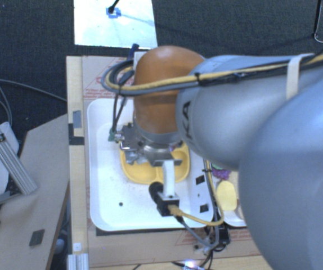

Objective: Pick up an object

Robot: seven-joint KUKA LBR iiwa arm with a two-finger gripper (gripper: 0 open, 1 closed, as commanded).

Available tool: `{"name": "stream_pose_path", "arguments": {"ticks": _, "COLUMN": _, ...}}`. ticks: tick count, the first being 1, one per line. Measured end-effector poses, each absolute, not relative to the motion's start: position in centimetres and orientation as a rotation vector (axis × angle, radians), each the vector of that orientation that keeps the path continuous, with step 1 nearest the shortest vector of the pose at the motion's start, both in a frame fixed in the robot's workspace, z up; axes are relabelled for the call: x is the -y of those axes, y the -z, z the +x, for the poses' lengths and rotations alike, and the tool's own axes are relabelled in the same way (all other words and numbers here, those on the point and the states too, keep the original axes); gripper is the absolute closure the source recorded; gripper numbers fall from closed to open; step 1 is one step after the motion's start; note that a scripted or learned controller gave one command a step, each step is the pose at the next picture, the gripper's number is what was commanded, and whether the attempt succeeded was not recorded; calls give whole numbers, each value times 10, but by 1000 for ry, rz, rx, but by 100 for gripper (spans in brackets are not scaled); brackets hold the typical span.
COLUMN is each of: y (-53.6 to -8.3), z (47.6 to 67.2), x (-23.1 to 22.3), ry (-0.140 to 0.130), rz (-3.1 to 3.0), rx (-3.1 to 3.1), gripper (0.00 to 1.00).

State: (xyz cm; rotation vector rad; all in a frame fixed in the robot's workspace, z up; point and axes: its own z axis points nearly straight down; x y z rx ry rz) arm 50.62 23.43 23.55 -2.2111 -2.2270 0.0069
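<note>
Now | gripper [150, 157] over yellow object [132, 172] near left bin [102, 151] centre | finger state: cannot tell | probably light, stiff (take its rim)

The arm [263, 139] is a thick, smooth grey shell with rounded joints. Above the wrist sits a glossy orange band [161, 91], domed on top. A yellow cable [229, 72] runs along the grey casing, tied by 1 pale strap [292, 75]. Dark cables [116, 80] loop beside the orange part. Below it is a metal flange [147, 145], then a white bar with what looks like a black block [162, 201].
</note>
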Motion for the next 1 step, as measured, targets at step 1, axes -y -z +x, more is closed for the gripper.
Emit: {"name": "stream_pose_path", "arguments": {"ticks": 1, "y": -408, "z": 558, "x": -234, "ry": 32, "rz": -2222, "rx": 2234, "gripper": 100}}
